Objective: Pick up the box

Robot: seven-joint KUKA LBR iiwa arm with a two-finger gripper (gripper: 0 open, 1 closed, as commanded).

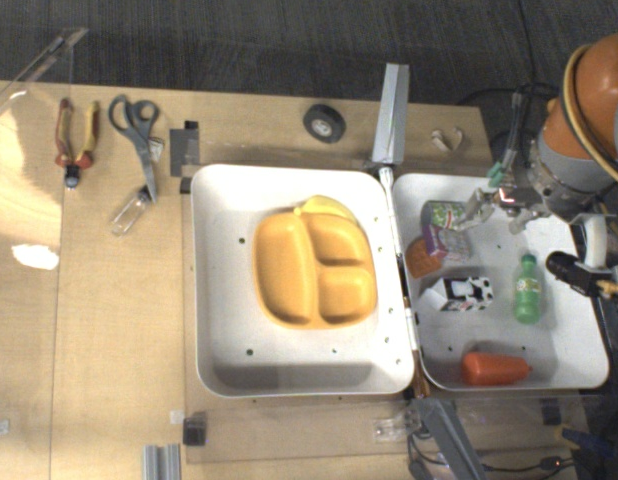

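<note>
1. As the feed reaches me at this moment, the hand [501,196] sits over the far part of the right bin [589,368], at the end of the arm [589,118] coming in from the view's right. I cannot tell whether it is spread or pressed together, and I see nothing pinched in it.
2. Box [467,291]: small, black-and-white, lying flat on the right bin's floor near its middle. I take this to be the task's thing.
3. Key relation: the box lies toward the near edge and a little to the view's left of the hand, apart from it. Its long axis runs roughly left to right across the view.
4. Neighbours of the box: a brown item [425,254] just beyond it to the left, a green-and-purple packet [445,214] between that and the hand, a green bottle [528,288] beside it to the right, and an orange item [494,368] nearer the front wall.
5. Left bin [219,358]: holds a yellow divided plate [314,268], which has no part in the task.
6. Counter [89,318]: scissors [139,138] and pliers [74,138] at the far left, well apart from the bins.
7. Judgement: the reach should travel down-view and slightly left, closing across the box's short side.
</note>
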